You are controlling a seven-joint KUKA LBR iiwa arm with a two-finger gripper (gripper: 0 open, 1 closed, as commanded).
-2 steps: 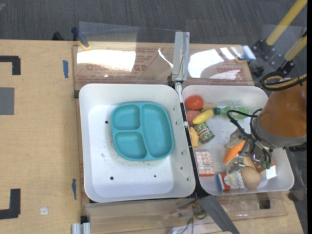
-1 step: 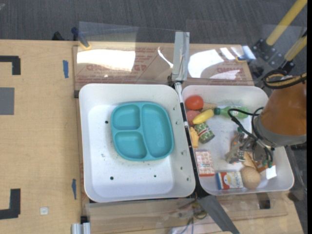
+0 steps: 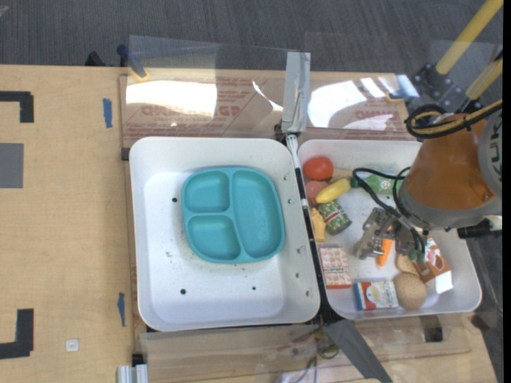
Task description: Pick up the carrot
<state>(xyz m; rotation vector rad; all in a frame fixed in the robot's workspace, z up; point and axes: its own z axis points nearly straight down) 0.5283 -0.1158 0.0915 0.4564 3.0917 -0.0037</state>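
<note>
Station: two white bins side by side; left bin (image 3: 152, 214) carries a teal divided plate (image 3: 233, 214); right bin (image 3: 463, 294) carries the clutter and the arm.

Arm: grey with orange band (image 3: 447, 170), reaching down into the right bin from the right.

Gripper (image 3: 385, 242): low in the right bin, near its middle. Metal fingers (image 3: 370, 236) show left of an orange sliver; the dark part on the other side is not clear enough to call.

Gripper state: cannot tell whether spread or pressed together; the wrist body and the clutter mask the gap.

Carrot (image 3: 386, 250): judged to be the short orange piece at the gripper tips, in the middle of the right bin. Part of it is hidden by the gripper.

Carrot axis: roughly up-and-down in the view, slightly tilted.

Key relation: carrot lies at the tips, just to the right of the visible metal fingers, touching or nearly so; contact cannot be confirmed.

Hold: not confirmed; the carrot is not plainly seen between the fingers.

Neighbours: red tomato (image 3: 318, 167) and yellow pepper (image 3: 333, 190) toward the bin's upper left, well apart from the carrot; brown egg-like item (image 3: 410, 290) and small carton (image 3: 375, 295) near the front wall.

Judgement: the coming move depends on the fingers straddling the carrot across its short width, not along its length.

Risk: crowded items beside the tips could be caught instead.
</note>
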